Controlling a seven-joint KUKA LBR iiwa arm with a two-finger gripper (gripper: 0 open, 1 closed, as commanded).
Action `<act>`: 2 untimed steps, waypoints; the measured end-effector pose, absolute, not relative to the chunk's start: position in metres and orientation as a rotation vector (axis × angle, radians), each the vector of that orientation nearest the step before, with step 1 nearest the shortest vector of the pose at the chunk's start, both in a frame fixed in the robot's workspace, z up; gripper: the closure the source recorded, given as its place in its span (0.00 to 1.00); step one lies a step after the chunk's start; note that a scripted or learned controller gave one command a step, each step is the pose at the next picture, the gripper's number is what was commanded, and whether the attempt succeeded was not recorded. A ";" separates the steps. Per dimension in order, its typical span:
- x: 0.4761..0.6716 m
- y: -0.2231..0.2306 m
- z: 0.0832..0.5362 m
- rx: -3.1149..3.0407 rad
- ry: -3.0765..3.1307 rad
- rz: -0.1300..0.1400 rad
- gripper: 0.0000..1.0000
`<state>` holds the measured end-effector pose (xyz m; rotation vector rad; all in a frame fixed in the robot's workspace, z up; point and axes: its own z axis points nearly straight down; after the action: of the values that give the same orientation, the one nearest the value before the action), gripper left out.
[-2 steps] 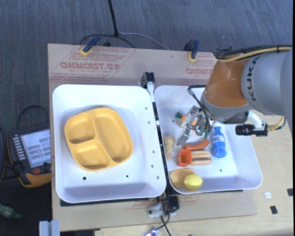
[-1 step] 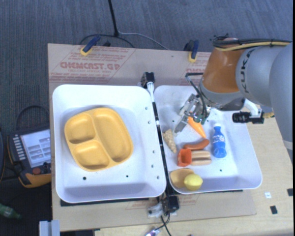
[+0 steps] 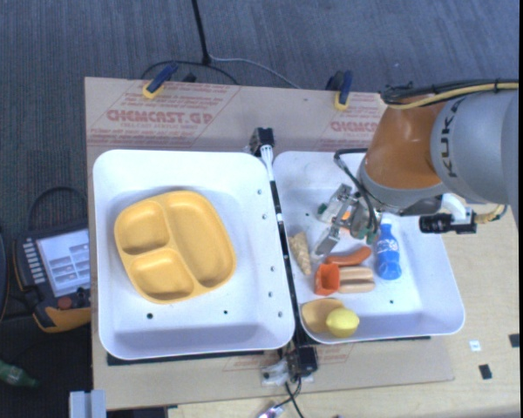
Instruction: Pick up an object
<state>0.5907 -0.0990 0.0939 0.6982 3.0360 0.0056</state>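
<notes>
My gripper [image 3: 334, 227] hangs over the middle of the right bin [image 3: 436, 307], its fingers spread apart with nothing between them. Just below the fingertips lie an orange carrot-like piece [image 3: 349, 256], a red-orange cup [image 3: 328, 278] and a hot dog [image 3: 356, 279]. A blue bottle [image 3: 387, 252] lies right of the gripper. A tan peanut-like piece [image 3: 301, 252] rests by the bin's left wall. A yellow lemon [image 3: 342, 322] sits in a small tan bowl [image 3: 315, 313] at the front edge.
The left bin [image 3: 122, 177] holds a yellow divided plate [image 3: 173, 245]. A black divider rail [image 3: 279, 225] runs between the bins. Clamps [image 3: 341, 91] hold the board at the back. A teach pendant [image 3: 54, 268] lies left of the bench.
</notes>
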 end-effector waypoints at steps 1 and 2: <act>0.549 -0.121 0.094 0.398 3.088 0.004 0.00; 0.590 -0.104 0.094 0.817 3.021 -0.002 0.00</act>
<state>0.5899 -0.1041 0.0937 0.8168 3.0211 -0.0020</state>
